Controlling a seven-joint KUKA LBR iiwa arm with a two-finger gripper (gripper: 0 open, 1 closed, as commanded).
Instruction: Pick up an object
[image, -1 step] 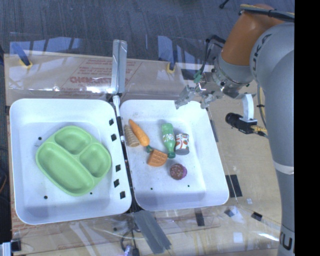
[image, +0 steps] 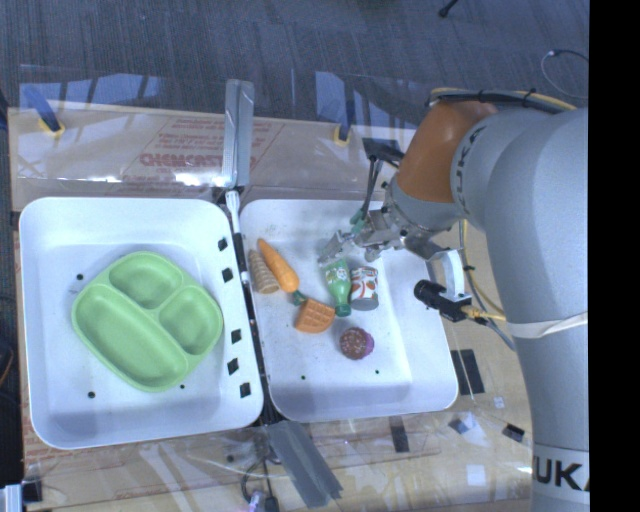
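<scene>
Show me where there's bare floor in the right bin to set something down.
The right bin is bare along its near edge, below the dark red ball, and near the left wall under the carrot. It is crowded mid-bin around the green bottle, can and gripper.

Both bins (image: 60, 400) white. Divided plate (image: 146, 319) light green. Carrot (image: 278, 263) orange, green stem. Bottle (image: 338, 283) green. Can (image: 364, 287) red and white label. Wedge (image: 314, 316) orange. Round item (image: 356, 343) dark reddish-brown. Arm (image: 530, 200) grey, orange band.
</scene>
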